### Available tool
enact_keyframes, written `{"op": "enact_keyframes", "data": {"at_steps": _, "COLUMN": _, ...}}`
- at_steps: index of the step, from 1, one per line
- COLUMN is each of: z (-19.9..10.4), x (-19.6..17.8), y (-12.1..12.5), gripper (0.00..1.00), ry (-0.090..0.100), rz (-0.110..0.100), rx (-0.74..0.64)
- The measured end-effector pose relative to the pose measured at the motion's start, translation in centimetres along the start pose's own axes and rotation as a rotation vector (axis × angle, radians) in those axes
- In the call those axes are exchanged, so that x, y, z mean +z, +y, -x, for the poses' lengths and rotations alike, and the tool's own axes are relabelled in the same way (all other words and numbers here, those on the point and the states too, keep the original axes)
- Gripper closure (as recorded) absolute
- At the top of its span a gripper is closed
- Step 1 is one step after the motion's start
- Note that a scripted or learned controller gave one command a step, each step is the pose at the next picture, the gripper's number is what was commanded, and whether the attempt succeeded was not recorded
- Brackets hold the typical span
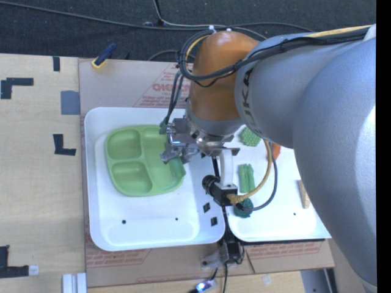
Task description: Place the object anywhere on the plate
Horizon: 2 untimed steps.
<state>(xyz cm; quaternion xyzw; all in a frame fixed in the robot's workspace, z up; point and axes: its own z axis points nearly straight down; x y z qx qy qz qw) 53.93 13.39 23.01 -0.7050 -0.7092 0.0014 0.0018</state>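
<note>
Over the right edge of the pale green, three-compartment plastic plate (137, 160), the pincer (176, 157) is hanging beneath the grey arm's orange wrist band (217, 78), and a small dark green object (177, 168) is showing right at its tip, touching or just above the plate's right rim. Whether that object is sitting between the fingers cannot be told, since the wrist housing is covering the fingers, so how far the pincer is open cannot be told either. The plate is lying in the upper part of the left shallow white bin (146, 224), tilted a little, with its two smaller compartments toward the left. To the right of the plate, past the divide between the bins, the right shallow white bin (281, 224) is holding a green ribbed stick-shaped piece (246, 177), a light green textured piece (250, 137) up near the arm, a small dark teal round thing (244, 208) by a yellow cable, and a slim tan piece (303, 195) further right. Both bins are resting on brown cardboard (131, 78) laid over the surface.
</note>
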Motion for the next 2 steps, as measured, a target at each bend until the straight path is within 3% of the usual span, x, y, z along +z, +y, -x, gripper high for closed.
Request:
{"op": "enact_keyframes", "data": {"at_steps": 1, "z": -5.37, "x": -0.44, "y": -2.88, "gripper": 1.0, "ry": 0.0, "rz": 0.0, "rx": -0.003}}
{"op": "enact_keyframes", "data": {"at_steps": 2, "z": -5.02, "x": -0.43, "y": -2.72, "gripper": 0.0, "ry": -0.001, "rz": 0.001, "rx": 0.003}}
